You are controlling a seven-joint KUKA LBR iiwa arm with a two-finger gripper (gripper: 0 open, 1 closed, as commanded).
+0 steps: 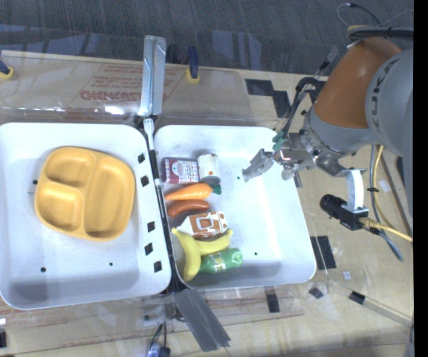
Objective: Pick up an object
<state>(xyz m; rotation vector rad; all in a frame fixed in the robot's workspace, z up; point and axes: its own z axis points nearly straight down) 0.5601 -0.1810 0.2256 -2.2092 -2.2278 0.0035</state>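
Jaws (253, 168) hover over the right bin (281, 229), holding nothing visible.

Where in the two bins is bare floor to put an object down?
Right bin: bare right half, between the toy pile and the right wall, below the gripper. Left bin: bare strip below the yellow tray. Crowded along the divider: carrot, banana.
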